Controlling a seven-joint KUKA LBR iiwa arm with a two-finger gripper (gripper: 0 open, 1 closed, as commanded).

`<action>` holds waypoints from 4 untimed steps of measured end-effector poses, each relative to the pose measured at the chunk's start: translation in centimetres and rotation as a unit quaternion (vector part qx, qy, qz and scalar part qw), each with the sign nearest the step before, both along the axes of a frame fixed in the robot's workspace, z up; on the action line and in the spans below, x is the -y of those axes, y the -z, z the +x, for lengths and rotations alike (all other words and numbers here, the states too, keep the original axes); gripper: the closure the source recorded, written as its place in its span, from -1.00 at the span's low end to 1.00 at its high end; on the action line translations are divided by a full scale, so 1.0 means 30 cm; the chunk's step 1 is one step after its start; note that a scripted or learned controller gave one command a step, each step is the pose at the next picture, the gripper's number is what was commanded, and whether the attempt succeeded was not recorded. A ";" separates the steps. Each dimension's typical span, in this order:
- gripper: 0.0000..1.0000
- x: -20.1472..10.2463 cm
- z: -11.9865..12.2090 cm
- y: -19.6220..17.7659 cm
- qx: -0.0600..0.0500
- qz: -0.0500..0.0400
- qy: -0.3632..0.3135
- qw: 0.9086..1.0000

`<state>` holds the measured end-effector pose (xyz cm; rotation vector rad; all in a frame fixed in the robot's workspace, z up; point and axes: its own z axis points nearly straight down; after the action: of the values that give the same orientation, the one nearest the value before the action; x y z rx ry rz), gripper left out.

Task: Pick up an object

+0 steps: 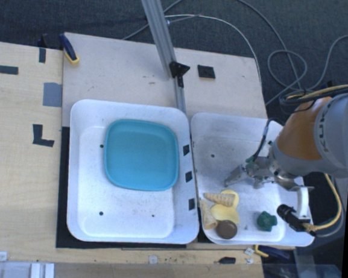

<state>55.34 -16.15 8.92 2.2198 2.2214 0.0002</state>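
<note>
- The gripper (238, 174) hangs in the right bin (223, 133), fingers spread, gripping nothing.
- The yellow toy pieces (222, 206) lie just below it.
- I'd drop straight, straddle one piece, then squeeze.

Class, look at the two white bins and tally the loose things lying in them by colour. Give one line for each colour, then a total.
Blue: 1, the plate in the left bin
Yellow: 2, the ridged cone and the pale piece in the right bin
Brown: 1, the round piece
Green: 1, the small object
Total: 5
</note>
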 end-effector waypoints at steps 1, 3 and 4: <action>1.00 0.003 0.002 -0.039 0.001 -0.001 0.000 1.000; 1.00 -0.006 -0.031 -0.344 0.001 0.000 0.000 1.000; 1.00 -0.033 -0.046 -0.529 0.002 0.000 0.000 1.000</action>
<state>53.96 -15.15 24.78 2.2176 2.2203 0.0041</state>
